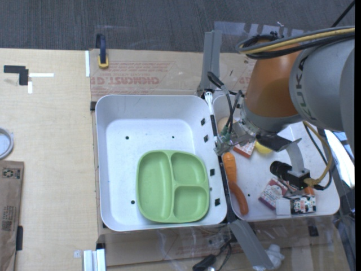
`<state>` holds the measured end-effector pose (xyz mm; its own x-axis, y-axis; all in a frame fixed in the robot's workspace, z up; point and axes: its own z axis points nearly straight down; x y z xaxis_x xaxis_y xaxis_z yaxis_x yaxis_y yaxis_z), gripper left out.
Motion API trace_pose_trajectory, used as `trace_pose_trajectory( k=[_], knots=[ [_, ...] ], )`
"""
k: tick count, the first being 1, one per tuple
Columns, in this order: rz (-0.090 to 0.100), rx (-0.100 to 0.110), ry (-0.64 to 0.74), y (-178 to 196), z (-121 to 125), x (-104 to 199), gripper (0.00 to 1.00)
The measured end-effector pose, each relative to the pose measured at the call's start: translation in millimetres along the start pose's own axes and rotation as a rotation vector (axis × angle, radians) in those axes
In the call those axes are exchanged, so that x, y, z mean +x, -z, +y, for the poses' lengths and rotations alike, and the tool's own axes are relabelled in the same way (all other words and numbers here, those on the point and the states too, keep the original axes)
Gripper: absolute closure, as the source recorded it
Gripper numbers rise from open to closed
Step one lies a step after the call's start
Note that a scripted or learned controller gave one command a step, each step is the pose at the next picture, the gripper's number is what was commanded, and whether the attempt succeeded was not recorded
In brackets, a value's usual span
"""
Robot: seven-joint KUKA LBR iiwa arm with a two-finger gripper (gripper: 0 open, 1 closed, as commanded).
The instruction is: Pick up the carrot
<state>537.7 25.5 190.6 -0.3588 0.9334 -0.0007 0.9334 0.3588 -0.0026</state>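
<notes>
Robotics lab bench: plywood top (45, 123), two white bins (113, 151) side by side, grey-and-orange arm (293, 83) trailing cables, clamp (102, 52) and tape marks (a test rig).

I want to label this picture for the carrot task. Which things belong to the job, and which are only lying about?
For the job:
- carrot, right bin, along its left wall
- pincer, just above it

Lying about:
- green divided plate, left bin
- small red-and-white packet
- yellow item

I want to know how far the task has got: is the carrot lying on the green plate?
No, the carrot lies in the right bin along its left wall, while the green plate sits in the left bin.
</notes>
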Motion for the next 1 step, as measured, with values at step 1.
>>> trace_pose_trajectory(
  k=[1],
  knots=[
    [-0.001, 0.000, -0.149, 15.7, 76.8, 19.0, 1.00]
  ],
)
